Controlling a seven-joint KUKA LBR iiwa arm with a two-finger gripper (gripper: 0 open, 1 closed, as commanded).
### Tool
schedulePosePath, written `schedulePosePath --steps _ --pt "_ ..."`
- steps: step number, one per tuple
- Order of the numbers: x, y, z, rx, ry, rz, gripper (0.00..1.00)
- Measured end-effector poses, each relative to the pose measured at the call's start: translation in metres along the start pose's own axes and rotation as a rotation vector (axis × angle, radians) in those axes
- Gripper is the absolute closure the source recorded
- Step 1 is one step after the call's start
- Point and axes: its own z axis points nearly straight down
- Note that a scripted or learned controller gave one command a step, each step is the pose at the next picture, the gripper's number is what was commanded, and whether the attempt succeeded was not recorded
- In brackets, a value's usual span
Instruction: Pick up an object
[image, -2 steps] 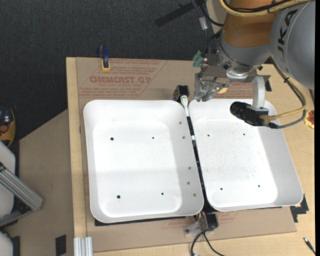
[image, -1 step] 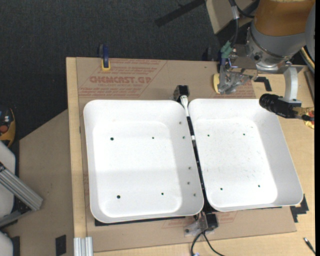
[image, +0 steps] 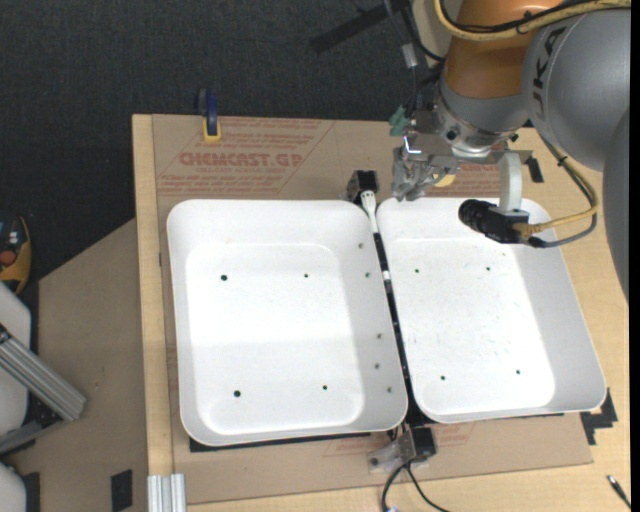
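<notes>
white bins (image: 285, 325): 2 | arm (image: 560, 70): 1 | tool (image: 415, 185): 1 | blue-and-yellow clamp (image: 209, 113): 1 | bench (image: 250, 160): 1

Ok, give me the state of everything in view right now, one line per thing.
Left shallow white plastic bin: flat on the bench, nothing visible inside.
Right shallow white plastic bin: flat, butted against the left bin, nothing visible inside.
End effector: raised over the right bin's far left corner, nothing visibly held.
Blue and yellow clamp: gripping the brown board's far edge.
</notes>
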Motion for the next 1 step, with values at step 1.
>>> schedulePosePath --steps 1 --pt "0.0390 -0.0329 -0.1919 -0.026 0.003 -0.003 1.00"
